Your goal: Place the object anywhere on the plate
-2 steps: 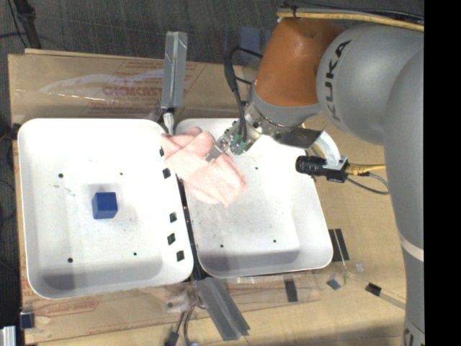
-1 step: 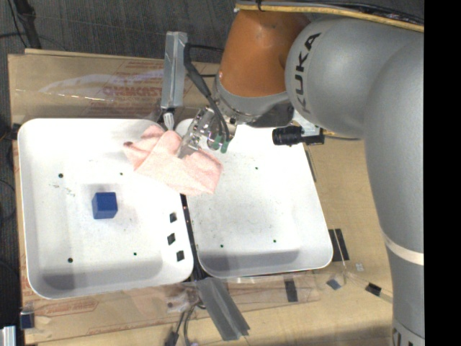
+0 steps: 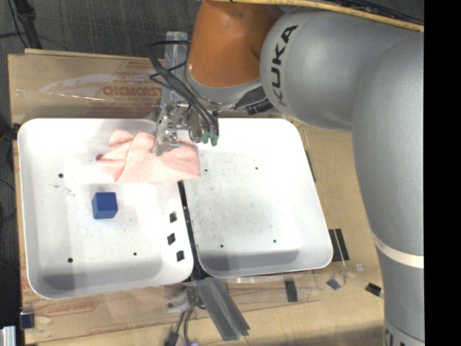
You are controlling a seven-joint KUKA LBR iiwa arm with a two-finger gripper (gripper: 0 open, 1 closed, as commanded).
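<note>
A crumpled pink cloth (image 3: 148, 157) lies at the back right of the left bin (image 3: 43, 265), its right edge draped over the divider between the bins. A small blue cube (image 3: 104, 205) rests on the left bin's floor, in front of and left of the cloth. My gripper (image 3: 186, 137) hangs over the cloth's upper right corner, at the back of the divider. Its fingers stand apart, open; the left fingertip (image 3: 164, 143) is at the cloth's top edge, and nothing shows between them. The orange wrist band and grey arm rise behind it.
The right bin (image 3: 310, 244) has a speckled white floor. Black tape marks (image 3: 173, 238) sit along the divider. A brown cardboard sheet (image 3: 86, 81) lies under the bins, with cables and a grey bracket (image 3: 216, 308) at the front edge.
</note>
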